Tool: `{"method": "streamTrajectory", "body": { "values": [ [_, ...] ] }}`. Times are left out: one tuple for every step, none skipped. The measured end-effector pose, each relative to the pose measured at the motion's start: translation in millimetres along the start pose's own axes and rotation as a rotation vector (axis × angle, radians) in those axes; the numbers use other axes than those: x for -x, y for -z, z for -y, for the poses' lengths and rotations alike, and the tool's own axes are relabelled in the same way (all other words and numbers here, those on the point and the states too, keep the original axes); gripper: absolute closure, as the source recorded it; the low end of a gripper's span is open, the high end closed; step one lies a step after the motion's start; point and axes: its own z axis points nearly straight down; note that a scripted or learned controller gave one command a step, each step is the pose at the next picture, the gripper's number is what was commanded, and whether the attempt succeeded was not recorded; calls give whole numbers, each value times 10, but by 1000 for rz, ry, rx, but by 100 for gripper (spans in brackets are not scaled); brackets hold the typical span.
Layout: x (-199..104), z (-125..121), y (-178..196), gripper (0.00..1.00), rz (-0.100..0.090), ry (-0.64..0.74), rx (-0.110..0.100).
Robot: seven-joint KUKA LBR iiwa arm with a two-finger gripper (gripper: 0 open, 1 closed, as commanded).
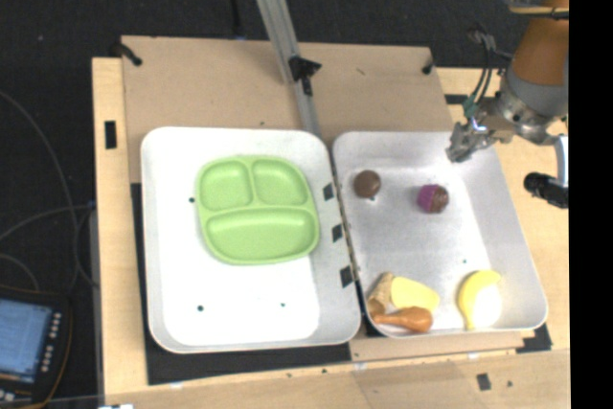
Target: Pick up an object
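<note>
Camera view: the gripper point(462, 147) hangs over the right bin's point(402, 239) far corner, and whether its fingers are apart I cannot tell. Approach stage, I judge; next it must descend on 1 object, perhaps the purple ball point(433, 198). The left bin point(172, 302) holds a green tray point(257, 210).

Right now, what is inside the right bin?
The right bin holds a brown ball, a purple ball, a yellow-white piece and a carrot overlapping a yellow piece; beneath those is hidden.
</note>
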Motion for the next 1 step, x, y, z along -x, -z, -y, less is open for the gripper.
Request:
{"method": "streamTrajectory", "body": {
  "values": [
    [49,-26,658,100,1,1,2]
  ]
}}
